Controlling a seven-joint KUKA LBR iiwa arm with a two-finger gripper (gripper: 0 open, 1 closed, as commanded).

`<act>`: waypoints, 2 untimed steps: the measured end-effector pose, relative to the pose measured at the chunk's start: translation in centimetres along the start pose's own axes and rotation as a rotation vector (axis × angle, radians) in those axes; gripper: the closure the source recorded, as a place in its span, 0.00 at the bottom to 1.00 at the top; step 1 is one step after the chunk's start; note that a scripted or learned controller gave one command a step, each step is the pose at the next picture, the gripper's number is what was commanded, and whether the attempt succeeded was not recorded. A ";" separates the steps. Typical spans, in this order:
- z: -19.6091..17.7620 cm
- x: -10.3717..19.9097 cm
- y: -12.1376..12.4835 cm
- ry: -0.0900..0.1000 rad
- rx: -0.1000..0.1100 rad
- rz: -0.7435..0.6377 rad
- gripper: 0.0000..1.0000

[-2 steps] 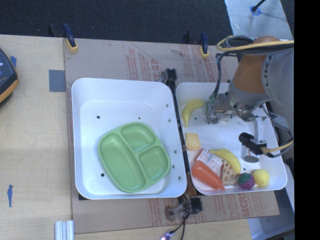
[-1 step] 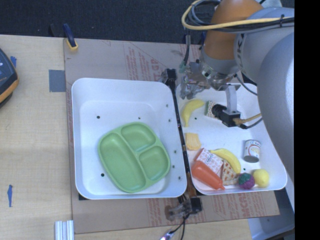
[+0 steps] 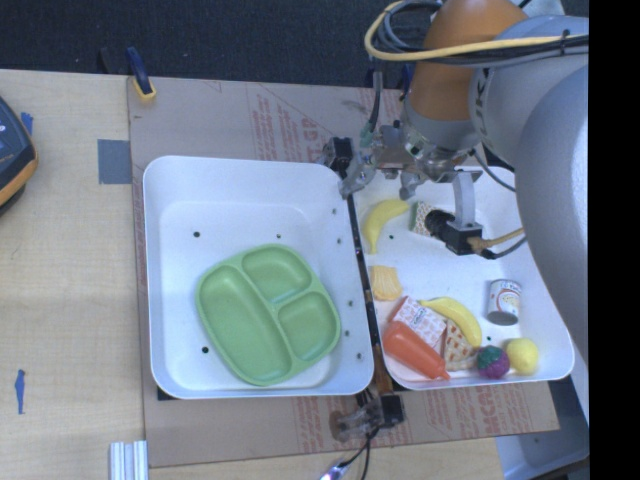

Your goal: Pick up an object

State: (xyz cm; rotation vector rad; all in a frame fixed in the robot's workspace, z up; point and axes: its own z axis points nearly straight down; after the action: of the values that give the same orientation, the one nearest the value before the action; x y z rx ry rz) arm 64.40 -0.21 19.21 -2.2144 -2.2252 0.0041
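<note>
Single overhead view. The grey arm's two-finger gripper (image 3: 383, 180) hangs at the far edge of the right shallow white plastic bin (image 3: 545, 298), just above a small curved yellow plastic banana (image 3: 383, 220), which I take as my reference. I cannot tell how far the pincer is open, and I can make out no object in its grip. Just right of the banana lies a small dark-and-pale patterned piece (image 3: 421, 218) that I cannot identify. Nearer the camera than the banana lies a flat yellow-orange square (image 3: 385, 282). Beyond it, bunched together, are a red-and-white carton (image 3: 418, 320), an orange plastic carrot (image 3: 412, 353) and a second yellow banana (image 3: 455, 315). Further right of the reference banana are an upright small tin can (image 3: 504, 300), a yellow lemon (image 3: 522, 354) and a purple fruit (image 3: 491, 361). Left of the banana, across the bin walls, a green three-compartment plastic plate (image 3: 265, 313) lies flat in the left white bin (image 3: 160, 268).
</note>
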 end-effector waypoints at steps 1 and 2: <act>0.0 -8.9 1.2 -0.001 -0.001 0.003 0.00; 4.2 -14.9 -4.9 -0.001 0.001 0.001 0.00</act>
State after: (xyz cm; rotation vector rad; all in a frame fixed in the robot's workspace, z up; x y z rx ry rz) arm 59.54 -15.16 15.06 -2.2158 -2.2243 0.0068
